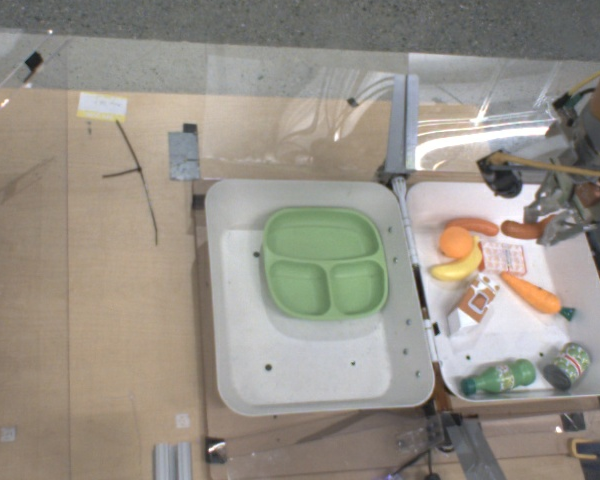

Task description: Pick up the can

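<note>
Two white bins are set side by side on the bench; the can point(570, 365) is lying in the right bin's point(585, 273) near right corner, well apart from the gripper point(557, 220), whose grasp cannot be told, poised at the far side

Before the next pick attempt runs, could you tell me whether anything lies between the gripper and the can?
The carrot lies roughly between the gripper, at the right bin's far side, and the can in its near right corner. From above, the can looks unobstructed.
</note>
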You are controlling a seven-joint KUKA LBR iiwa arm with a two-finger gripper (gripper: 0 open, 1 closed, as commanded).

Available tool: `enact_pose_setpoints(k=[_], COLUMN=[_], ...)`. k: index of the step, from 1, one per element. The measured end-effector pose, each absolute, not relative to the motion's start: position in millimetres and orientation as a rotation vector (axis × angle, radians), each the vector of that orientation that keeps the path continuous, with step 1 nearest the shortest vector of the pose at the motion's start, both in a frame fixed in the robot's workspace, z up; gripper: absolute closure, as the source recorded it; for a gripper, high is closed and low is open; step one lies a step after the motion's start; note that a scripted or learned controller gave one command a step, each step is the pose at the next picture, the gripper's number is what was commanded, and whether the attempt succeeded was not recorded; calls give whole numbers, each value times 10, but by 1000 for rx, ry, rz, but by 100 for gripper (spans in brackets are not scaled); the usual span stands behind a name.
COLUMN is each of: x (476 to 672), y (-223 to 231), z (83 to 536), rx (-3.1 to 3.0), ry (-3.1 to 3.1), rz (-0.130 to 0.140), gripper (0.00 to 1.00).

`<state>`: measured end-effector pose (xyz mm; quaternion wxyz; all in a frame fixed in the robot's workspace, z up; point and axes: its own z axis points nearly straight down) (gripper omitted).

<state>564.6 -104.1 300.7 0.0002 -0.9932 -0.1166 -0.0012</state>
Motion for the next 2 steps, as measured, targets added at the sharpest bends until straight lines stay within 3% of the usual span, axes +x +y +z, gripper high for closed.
enact_pose_setpoints(k=[1,2], x=[5954,6356], y=[-1474,-1263], z=[4268,2687], rx=[-3124,-3121], ry=[-345,-357], rz=[-12,0], gripper=[100,100])
